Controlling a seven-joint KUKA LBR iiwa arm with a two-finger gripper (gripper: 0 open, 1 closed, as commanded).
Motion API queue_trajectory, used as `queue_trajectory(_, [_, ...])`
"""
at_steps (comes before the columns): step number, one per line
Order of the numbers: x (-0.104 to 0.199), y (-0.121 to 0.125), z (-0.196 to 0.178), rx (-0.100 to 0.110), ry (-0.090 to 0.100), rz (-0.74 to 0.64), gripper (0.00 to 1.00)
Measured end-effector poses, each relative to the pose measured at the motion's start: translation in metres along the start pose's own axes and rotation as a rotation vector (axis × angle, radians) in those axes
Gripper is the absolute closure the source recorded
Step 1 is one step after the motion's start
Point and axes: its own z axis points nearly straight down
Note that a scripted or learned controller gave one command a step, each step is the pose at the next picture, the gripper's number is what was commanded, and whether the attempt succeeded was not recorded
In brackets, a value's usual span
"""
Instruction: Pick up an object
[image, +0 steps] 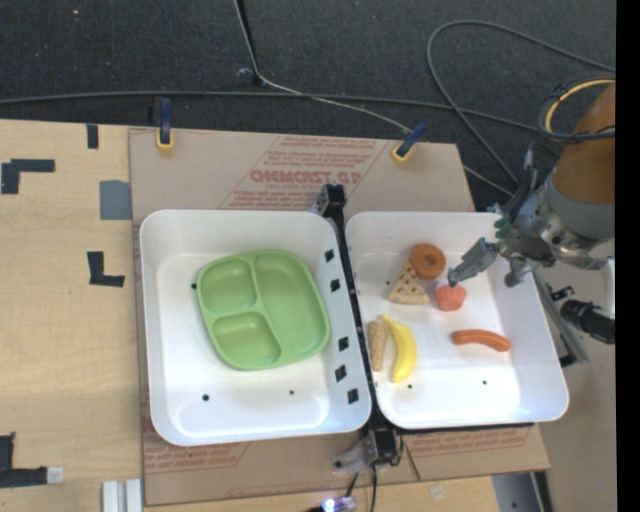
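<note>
The right bin (520, 400) holds several toy foods: a brown donut (428, 261), a pizza slice (407, 288), a small red piece (451, 297), a red sausage (481, 341), a yellow banana (402, 350) and a tan bread stick (379, 343). My gripper (492, 268) hangs over the bin's upper right part, open, with nothing between its fingers. Its left finger (468, 266) ends just above and to the right of the red piece, beside the donut.
A green divided plate (262, 308) lies in the left bin (170, 400). A black divider with clips (343, 300) runs between the bins. Both bins sit on a cardboard sheet (300, 170). Cables cross the dark floor behind.
</note>
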Motion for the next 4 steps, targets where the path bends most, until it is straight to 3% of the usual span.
queue_trajectory(1, [0.0, 0.002, -0.006, -0.011, -0.002, -0.003, 0.0])
queue_trajectory(4, [0.002, -0.002, 0.156, -0.006, -0.002, -0.003, 0.0])
